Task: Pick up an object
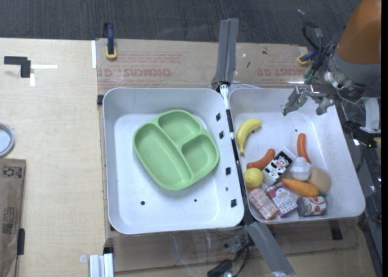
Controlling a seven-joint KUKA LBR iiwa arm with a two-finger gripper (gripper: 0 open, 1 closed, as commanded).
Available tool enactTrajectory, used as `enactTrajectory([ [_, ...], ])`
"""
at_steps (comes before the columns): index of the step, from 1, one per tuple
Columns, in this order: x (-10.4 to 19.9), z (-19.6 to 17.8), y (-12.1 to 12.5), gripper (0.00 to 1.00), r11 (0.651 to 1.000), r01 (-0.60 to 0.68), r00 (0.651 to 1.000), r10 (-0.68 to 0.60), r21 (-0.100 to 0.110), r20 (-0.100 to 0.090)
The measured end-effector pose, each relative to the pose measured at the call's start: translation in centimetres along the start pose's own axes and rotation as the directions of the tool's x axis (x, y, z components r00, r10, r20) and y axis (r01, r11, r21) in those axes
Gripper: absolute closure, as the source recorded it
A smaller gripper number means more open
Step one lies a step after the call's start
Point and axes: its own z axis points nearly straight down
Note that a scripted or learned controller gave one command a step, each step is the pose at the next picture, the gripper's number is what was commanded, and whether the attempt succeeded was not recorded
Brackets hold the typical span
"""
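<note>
The bench (48, 106) was pale wood under a dark floor, and from my station I read it left to right: the left bin (121, 203) held only a green divided plate (176, 148), while the right bin (339, 142) had its goods heaped toward the near side. A banana (247, 132) lay just right of the divider, then a sausage (262, 159), a lemon (253, 177), a small black-and-white carton (279, 164), a carrot (299, 186) and a can (311, 206), most of them touching. The gripper (308, 101) hung over the bin's far right corner, fingers spread apart and holding nothing. My worry was the clutter: a descent into that heap could pinch two items, or slip off the round lemon. The banana, lying apart, looked safest, though its nearness to the wall might block a finger.
</note>
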Motion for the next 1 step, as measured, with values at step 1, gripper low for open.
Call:
enactTrajectory([
  [1,-5.48,9.47,-1.42,0.0,0.999,0.052,0.999,-0.052,-0.001,0.0],
])
